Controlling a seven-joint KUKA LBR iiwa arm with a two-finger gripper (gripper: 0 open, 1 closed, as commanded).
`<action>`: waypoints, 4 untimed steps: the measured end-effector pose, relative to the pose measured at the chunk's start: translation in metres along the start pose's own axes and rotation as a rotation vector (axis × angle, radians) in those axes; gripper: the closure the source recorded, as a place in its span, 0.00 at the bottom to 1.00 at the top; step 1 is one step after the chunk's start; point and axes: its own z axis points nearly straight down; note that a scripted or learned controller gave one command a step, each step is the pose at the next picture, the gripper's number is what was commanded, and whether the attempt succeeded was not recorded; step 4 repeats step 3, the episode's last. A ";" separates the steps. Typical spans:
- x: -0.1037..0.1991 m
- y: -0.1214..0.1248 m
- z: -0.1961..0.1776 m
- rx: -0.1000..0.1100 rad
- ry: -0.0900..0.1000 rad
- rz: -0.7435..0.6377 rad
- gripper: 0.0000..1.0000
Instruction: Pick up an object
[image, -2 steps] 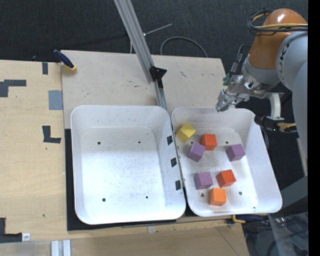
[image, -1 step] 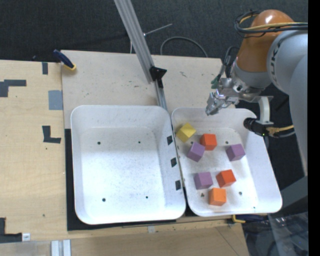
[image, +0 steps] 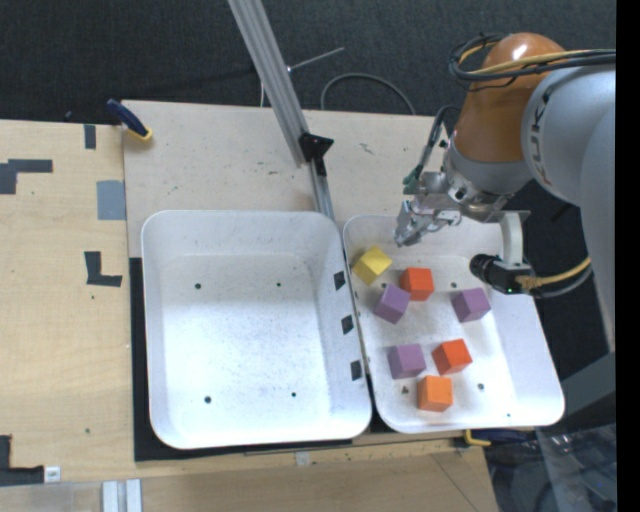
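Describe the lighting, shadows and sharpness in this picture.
Camera view: even, soft light, no strong glare on the white bins; blocks such as the yellow block are fairly crisp with faint shadows; the gripper looks slightly soft.

We see the grey arm (image: 570, 120) reach in from the right, its pincer (image: 410, 236) hanging over the far end of the right bin (image: 520, 400), just above a yellow cube (image: 373, 264). Near it in that bin lie three purple cubes (image: 392, 302) and three orange cubes (image: 417, 283), scattered apart. The left bin (image: 170, 240) sits beside it on the pale worktop (image: 60, 300). A metal rail (image: 280, 85) slants in from above between the bins.
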 end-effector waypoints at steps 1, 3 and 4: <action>0.040 -0.025 -0.009 -0.001 0.000 -0.001 1.00; 0.136 -0.073 0.002 0.002 -0.001 -0.001 1.00; 0.136 -0.073 0.002 0.002 -0.001 -0.001 1.00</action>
